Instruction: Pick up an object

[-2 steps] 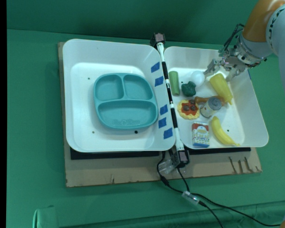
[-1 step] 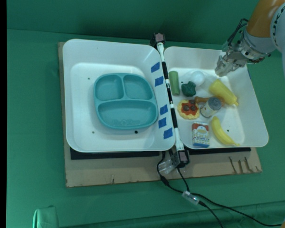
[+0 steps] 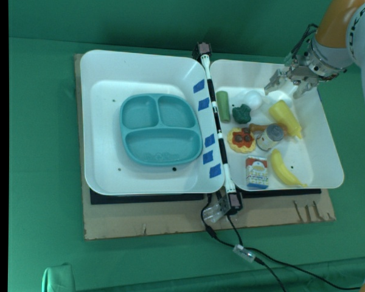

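My gripper [image 3: 288, 90] hovers over the back of the right bin [image 3: 328, 163], fingers spread open with nothing between them. Just below it lie a white round object [image 3: 253, 98] and a yellow mustard bottle [image 3: 285, 118]. Further forward in that bin are a green cucumber [image 3: 222, 106], a broccoli piece [image 3: 241, 113], a small pizza [image 3: 241, 140], a can [image 3: 271, 136], a chicken leg [image 3: 255, 128], a red-and-white carton [image 3: 257, 171] and a banana [image 3: 285, 169].
The left bin [image 3: 97, 102] holds a teal divided plate [image 3: 161, 129]. A rail with blue tape tabs [image 3: 214, 132] separates the bins. Cables [image 3: 255, 257] trail off the front of the cardboard base.
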Controlling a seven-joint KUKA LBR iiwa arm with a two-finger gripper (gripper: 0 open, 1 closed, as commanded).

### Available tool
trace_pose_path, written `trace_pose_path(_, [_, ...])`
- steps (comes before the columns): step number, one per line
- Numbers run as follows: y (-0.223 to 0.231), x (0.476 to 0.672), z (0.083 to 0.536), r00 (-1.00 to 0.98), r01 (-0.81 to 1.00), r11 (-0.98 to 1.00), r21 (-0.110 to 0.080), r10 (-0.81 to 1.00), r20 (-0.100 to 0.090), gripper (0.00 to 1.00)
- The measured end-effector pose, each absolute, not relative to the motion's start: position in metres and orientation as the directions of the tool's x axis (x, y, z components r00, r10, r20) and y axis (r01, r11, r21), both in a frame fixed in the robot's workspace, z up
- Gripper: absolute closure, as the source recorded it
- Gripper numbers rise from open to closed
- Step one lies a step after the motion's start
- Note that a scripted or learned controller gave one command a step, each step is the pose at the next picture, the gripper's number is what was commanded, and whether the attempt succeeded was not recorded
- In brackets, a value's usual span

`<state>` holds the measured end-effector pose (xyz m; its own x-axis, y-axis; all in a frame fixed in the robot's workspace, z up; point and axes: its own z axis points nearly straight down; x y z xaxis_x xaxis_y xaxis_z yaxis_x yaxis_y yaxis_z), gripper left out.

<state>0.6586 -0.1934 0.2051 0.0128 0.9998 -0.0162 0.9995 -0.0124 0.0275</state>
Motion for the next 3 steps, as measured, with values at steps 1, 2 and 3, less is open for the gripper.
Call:
trace_pose_path(1, [-0.19, 0.576, 0.187, 0.007, 1.0, -0.007, 0.018, 1.0, -0.01, 0.0])
trace_pose_path(2, [-0.194, 0.579, 0.204, 0.014, 0.999, -0.013, 0.035, 1.0, -0.017, 1.0])
trace_pose_path(3, [-0.111, 0.526, 0.294, 0.004, 1.0, -0.003, 0.013, 1.0, -0.003, 1.0])
